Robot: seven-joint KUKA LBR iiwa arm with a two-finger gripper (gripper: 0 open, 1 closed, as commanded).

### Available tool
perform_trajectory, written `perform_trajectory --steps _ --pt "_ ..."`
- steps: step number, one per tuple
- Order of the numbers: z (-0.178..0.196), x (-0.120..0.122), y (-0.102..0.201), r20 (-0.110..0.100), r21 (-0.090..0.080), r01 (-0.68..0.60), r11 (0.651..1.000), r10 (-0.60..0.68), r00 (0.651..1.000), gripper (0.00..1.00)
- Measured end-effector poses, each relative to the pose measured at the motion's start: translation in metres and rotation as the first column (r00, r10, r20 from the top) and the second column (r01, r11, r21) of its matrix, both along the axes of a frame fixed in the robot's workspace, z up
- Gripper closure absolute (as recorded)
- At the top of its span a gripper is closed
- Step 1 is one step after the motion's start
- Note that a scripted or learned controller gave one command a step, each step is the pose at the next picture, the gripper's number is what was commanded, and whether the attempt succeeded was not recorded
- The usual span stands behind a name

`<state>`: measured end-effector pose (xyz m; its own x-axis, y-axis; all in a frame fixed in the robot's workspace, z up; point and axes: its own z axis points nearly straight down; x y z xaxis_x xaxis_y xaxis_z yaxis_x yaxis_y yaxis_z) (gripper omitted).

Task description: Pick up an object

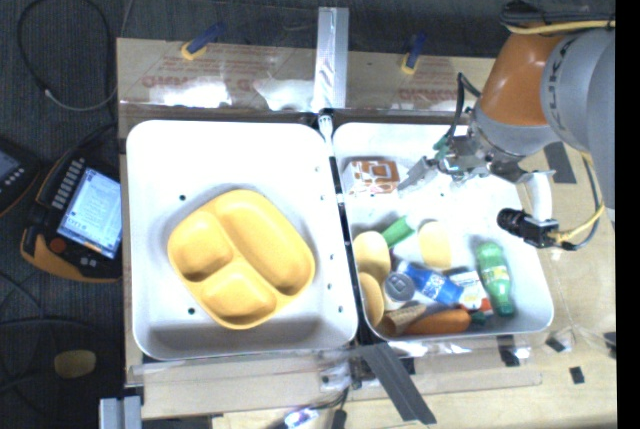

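We see no single thing picked out, so we take the green bottle (494, 277) as landmark: it lies in the right bin (520, 217) near that bin's right wall, its long axis running roughly from the far side to the near side, dark end nearest us. Left of it sit a pale yellow block (434, 244), a blue packet (432, 284) and a yellow round piece (371, 254); an orange-patterned packet (373, 175) lies farther back. The gripper (447, 162) hangs over the bare far part of that bin, behind the bottle; we cannot tell how its jaws stand. The left bin (160, 157) holds a yellow divided tray (240, 257), with bare floor around it.
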<state>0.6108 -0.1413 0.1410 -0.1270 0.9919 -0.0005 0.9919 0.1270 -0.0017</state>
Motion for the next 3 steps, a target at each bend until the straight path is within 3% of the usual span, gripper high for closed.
perform_trajectory --steps 1,2,3 --pt "-0.0504 0.0396 0.0117 -0.023 -0.003 -0.097 0.995 0.097 0.995 0.00" --pt "-0.0497 0.0464 0.0161 -0.049 -0.010 -0.024 1.000 0.023 0.999 0.00" --pt "-0.0508 0.0458 0.0179 -0.050 -0.012 0.009 1.000 -0.010 0.999 0.00"
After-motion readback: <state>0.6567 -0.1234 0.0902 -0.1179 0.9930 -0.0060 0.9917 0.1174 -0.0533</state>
